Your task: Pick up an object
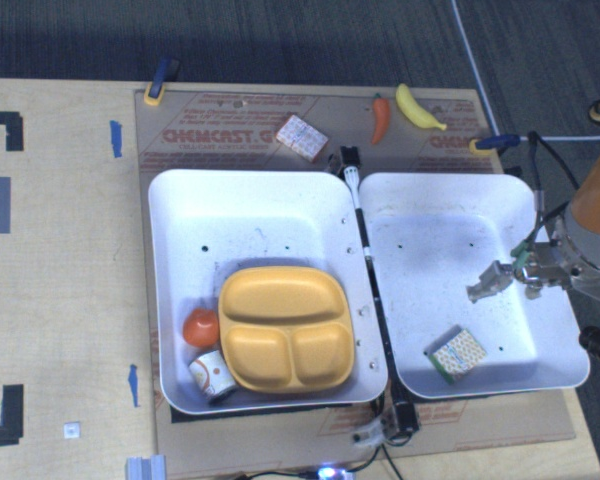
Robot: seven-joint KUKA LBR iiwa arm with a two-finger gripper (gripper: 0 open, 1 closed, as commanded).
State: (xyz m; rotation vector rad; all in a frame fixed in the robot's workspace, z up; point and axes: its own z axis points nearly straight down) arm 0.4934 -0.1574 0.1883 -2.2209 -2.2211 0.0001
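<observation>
- Arm (590, 223) enters from the right, over the right bin's (420, 203) right rim; gripper (492, 282) sits over the bin floor, right of centre
- Fingers: whether they are parted or closed cannot be told at this angle; nothing is seen between them
- Sponge (457, 353), the nearest thing to pick, lies flat on the right bin floor near the front wall, below and left of the gripper, apart from it
- Open room, right bin: the whole back and left portion of the floor is bare, and the sponge stands off the front wall
- Left bin (240, 193): yellow tray (285, 326) fills the front centre, its right edge near the wall shared with the right bin
- Orange ball (201, 326) touches the tray's left edge; a small can (212, 373) lies just below it in the front left corner, tight against tray and wall
- Back half of the left bin floor is bare
- Behind the bins on the board: a patterned block (301, 137), a red pepper (381, 120) and a banana (418, 108), all well apart from the gripper
</observation>
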